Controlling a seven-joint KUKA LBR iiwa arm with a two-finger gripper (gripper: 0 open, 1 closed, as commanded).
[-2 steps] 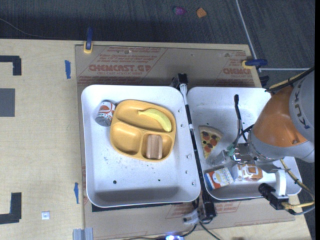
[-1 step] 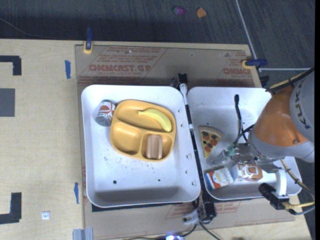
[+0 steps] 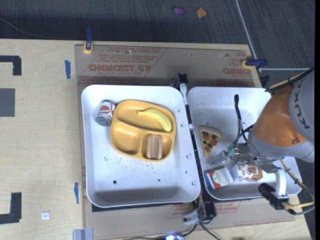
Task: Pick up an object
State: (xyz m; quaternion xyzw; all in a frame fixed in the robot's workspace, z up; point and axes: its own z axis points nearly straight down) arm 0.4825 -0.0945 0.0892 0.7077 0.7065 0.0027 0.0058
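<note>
Hovering low over the right bin (image 3: 220,96), the pincer (image 3: 239,156) sits just above a carton (image 3: 226,176) at about 5 o'clock. Can't tell its state. Pizza slice (image 3: 210,138) lies close by; a yellow tray (image 3: 131,134) with a banana (image 3: 156,117) is in the left bin (image 3: 100,184).
</note>
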